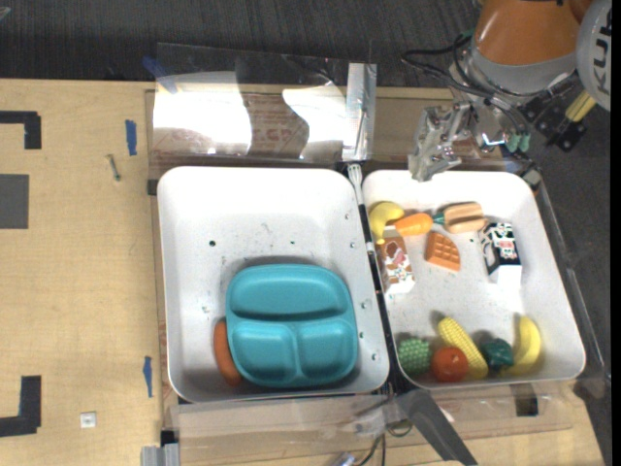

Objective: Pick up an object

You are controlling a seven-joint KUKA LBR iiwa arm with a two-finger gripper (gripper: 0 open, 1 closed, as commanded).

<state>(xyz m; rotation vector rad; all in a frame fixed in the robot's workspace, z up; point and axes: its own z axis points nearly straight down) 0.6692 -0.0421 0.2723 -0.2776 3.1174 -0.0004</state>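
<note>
Gripper [432, 153] above the right bin's [558, 289] far rim, finger state unclear, with toy hotdog [463, 216] nearby at 5 o'clock.

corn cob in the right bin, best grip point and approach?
Judging from the view, grip the corn cob across its narrow width near the upper-left half, coming straight down. It lies flat, slanting from upper left to lower right; its lower end is crowded by the tomato and a dark green piece, while the upper part has bare bin floor beside it.
</note>
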